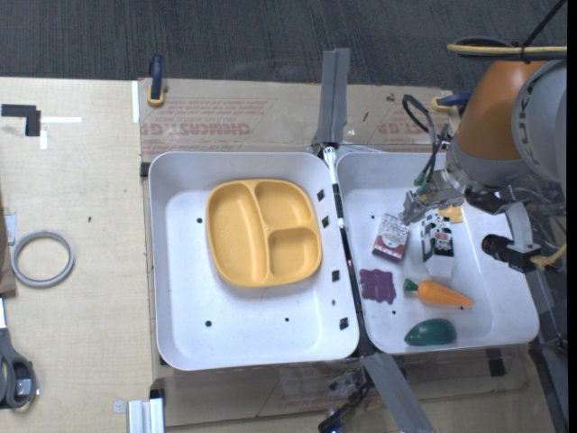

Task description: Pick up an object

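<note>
Down at the bottom of the frame, nearest us, we see a green toy (430,333) in the right bin (505,327). Just above it lies a carrot (440,293), and to the left of the carrot sits a purple piece (378,285). Higher up is a small red and white packet (391,237). To its right stands a small black and white box (440,240).

We see the arm (509,120) come in from the upper right of the frame. Its pincer (422,202) hangs low over the upper part of the right bin, just above the packet and the box. It is dark and small in the picture, so we cannot tell how it is set. We see nothing lifted up in it. All the toys look like they are lying on the bin floor.

Over in the left bin (180,332) is a yellow plate (264,233) with three parts. On the worktop (81,197) at the left we see a grey ring (41,258).

We think the job is only just begun. Nothing is picked up yet. The pincer seems to be near the packet and the box, so one of those may be the thing it goes for. What is left is to get down on it, grab it, and lift it clear. The toys sit close together, so the grab could slip or bump a neighbour.
</note>
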Motion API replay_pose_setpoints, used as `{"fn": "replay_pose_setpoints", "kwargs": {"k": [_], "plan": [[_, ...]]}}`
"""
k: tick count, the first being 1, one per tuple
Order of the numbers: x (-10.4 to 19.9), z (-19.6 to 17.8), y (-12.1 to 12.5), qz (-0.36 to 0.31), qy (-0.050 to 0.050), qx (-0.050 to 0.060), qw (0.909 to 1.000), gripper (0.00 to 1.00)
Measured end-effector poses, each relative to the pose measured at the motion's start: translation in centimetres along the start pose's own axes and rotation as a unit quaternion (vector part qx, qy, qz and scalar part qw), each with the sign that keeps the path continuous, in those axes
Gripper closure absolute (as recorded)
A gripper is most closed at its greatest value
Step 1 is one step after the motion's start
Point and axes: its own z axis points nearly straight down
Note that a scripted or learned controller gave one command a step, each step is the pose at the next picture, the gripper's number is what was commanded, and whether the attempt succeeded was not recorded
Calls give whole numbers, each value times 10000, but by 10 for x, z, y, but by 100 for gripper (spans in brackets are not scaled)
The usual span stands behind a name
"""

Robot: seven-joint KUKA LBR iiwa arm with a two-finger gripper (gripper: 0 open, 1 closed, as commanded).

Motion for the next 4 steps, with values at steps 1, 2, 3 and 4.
{"fn": "replay_pose_setpoints", "kwargs": {"k": [1, 2, 3, 4], "plan": [[-30, -27, -27, 2994, -1, 8, 9541, 0], [-40, 4, 57, 3984, -3, 10, 9172, 0], [6, 47, 22, 4955, -1, -86, 8685, 0], [-45, 40, 50, 5138, -1, 7, 8579, 0]]}}
